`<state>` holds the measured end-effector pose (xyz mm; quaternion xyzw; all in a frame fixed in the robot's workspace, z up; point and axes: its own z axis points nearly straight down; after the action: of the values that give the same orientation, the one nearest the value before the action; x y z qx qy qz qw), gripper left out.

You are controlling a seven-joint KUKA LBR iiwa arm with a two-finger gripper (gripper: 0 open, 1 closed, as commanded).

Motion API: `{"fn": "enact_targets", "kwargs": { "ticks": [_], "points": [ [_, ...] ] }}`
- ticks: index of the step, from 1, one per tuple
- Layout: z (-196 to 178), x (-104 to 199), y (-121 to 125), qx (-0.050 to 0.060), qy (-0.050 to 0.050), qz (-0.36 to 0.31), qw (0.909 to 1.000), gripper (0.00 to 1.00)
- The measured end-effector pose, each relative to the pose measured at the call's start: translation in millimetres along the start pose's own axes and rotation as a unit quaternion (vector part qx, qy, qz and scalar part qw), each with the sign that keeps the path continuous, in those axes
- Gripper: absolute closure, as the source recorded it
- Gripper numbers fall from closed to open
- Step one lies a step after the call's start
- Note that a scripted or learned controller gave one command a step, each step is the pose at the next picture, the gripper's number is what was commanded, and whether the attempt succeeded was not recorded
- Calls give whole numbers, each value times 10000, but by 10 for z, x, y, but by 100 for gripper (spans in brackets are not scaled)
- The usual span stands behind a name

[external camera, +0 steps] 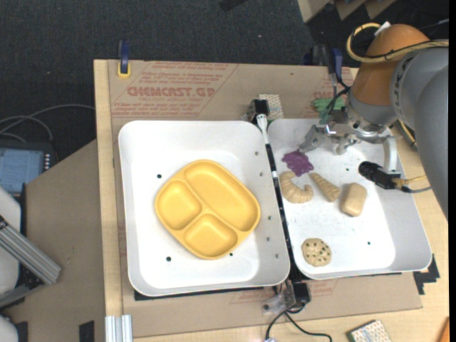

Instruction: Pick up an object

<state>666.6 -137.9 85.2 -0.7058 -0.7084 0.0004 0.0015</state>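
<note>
My gripper (329, 140) hangs over the far part of the right bin (406, 244), under the grey arm with its orange band. Just below and to its left lies a purple grape bunch (298, 163). Nearer the front lie a tan croissant (293, 189), a pale cone (325, 186) and a beige bread roll (353, 199). A chocolate-chip cookie (315, 251) rests near the bin's front edge. Nothing shows in the gripper's grasp.
The left bin (135, 212) holds a yellow divided plate (206, 208) at its middle. The wall between the two bins (274, 191) runs just left of the croissant. The arm covers the right bin's far right corner.
</note>
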Motion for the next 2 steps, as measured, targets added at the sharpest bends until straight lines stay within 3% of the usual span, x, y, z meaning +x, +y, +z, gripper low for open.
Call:
{"fn": "enact_targets", "kwargs": {
  "ticks": [1,2],
  "points": [
    [-10,202,-1498,17,8,42,10000,0],
    [5,213,-858,-41,-16,8,10000,0]
  ]
}}
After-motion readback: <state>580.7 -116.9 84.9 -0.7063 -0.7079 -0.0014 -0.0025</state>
